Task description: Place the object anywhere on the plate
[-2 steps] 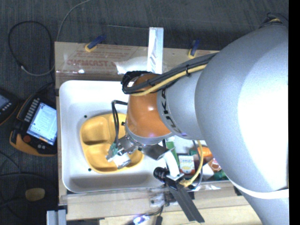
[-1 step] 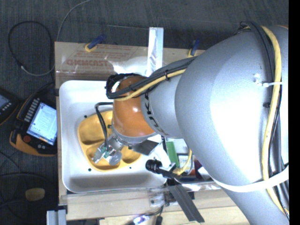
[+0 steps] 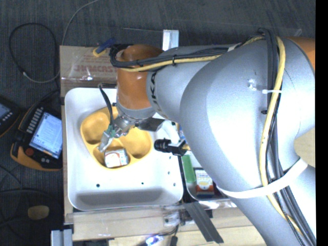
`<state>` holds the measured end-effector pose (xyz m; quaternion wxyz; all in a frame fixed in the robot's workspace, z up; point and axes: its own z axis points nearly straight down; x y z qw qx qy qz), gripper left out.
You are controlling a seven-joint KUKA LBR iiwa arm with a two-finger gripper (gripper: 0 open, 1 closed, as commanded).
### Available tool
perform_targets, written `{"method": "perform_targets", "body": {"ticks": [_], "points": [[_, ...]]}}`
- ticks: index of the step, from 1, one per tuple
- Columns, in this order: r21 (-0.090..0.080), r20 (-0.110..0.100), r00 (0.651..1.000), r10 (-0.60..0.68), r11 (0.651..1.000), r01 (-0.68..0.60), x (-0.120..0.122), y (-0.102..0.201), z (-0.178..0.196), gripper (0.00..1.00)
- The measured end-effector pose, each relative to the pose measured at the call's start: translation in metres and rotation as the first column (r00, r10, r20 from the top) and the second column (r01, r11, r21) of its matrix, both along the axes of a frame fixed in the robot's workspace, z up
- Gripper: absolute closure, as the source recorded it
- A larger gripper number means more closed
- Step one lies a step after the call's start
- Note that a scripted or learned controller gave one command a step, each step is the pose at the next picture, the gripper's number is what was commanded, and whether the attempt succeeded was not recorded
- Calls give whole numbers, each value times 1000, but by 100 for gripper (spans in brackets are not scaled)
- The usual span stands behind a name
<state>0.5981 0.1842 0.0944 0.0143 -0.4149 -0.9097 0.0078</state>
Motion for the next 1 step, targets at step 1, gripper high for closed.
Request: {"method": "perform_targets", "body": {"ticks": [1], "points": [[-2,10,1000,-2,1000,2,2,-2,-2,0]]}}
